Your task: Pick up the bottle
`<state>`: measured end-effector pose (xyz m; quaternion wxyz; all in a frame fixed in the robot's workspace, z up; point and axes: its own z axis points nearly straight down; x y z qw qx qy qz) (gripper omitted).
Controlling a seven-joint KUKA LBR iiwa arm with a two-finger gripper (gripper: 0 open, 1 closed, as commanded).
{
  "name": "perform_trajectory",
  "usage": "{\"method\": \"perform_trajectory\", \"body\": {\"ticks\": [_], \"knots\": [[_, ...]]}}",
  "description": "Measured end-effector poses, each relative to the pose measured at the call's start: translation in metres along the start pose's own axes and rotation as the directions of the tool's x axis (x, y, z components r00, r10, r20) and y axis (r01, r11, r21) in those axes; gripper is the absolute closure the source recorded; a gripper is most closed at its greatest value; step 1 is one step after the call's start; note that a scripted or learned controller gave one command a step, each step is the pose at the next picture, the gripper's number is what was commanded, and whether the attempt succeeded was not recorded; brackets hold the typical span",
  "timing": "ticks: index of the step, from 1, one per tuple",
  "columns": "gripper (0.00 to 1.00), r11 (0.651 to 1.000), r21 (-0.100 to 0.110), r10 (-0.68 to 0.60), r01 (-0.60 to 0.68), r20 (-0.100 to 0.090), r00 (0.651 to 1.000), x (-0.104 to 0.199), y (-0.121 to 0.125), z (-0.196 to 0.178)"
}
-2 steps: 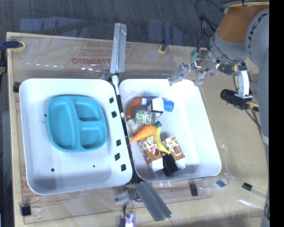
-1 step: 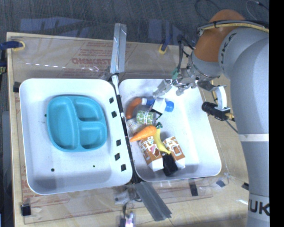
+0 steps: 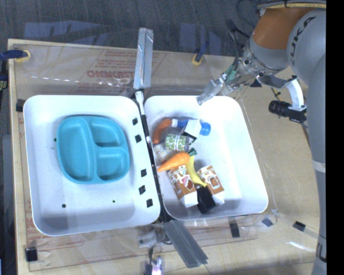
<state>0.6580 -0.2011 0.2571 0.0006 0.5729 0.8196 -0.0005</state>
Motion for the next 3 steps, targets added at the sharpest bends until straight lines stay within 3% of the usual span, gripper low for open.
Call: {"method": "perform_trajectory", "body": {"ticks": [1,2,3], "knots": [[0.00,1.000,0.002,0.004,-0.004,-0.002,1.000,-0.005,-0.002,0.166],[1.00,1.000,0.002,-0.001,0.001,-0.001,1.000,-0.004,-0.001,0.155],[1.00,0.994,0.000,-0.113,0.113,0.000,0.994,0.030,0.006,0.035]]}}
